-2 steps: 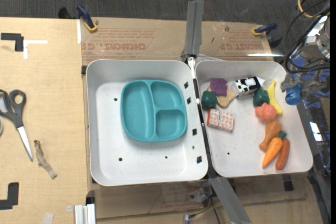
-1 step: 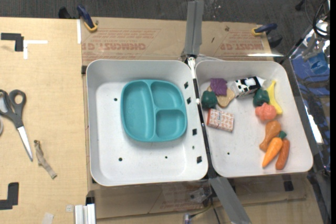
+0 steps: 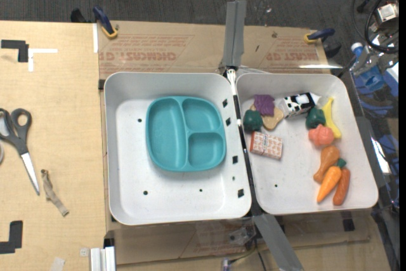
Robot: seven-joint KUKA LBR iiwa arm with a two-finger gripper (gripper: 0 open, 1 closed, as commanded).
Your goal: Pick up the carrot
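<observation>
The carrot (image 3: 328,183) is a bright orange cone with a small green top. It lies in the right bin (image 3: 285,184) near the front right corner, its tip pointing to the front left. A darker red-orange piece (image 3: 342,188) rests against its right side. Another orange piece (image 3: 327,158) lies just behind it.
Further back in the right bin lie a pink-orange fruit (image 3: 321,135), a banana (image 3: 332,117), a black-and-white item (image 3: 298,103), a purple piece (image 3: 264,104), a green piece (image 3: 252,120) and a pink box (image 3: 266,145). The left bin (image 3: 127,190) holds a teal divided plate (image 3: 186,134). Scissors (image 3: 19,136) lie on the bench at left.
</observation>
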